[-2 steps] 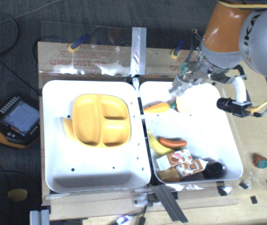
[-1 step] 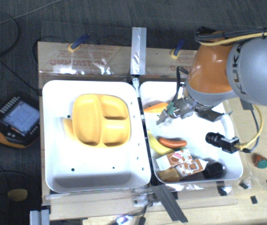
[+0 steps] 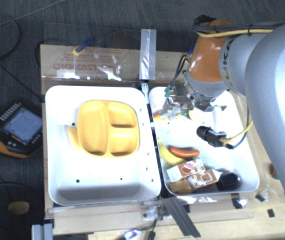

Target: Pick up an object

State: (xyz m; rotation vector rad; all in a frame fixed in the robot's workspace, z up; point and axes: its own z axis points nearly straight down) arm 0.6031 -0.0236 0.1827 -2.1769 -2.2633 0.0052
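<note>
Camera view: the gripper [image 3: 176, 104] hangs at the right white bin's [image 3: 247, 156] far-left corner; the long red sausage [image 3: 184, 152] lies crosswise toward the tabletop's near edge.

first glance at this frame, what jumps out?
The yellow divided tray lying in the left bin. Then the grey arm with its orange band over the right bin's far end, above a red sausage, a banana and a small carton.

I can make out faint reddish lettering on the clear plastic bag [image 3: 89, 64] behind my bins, too blurred to read.
</note>
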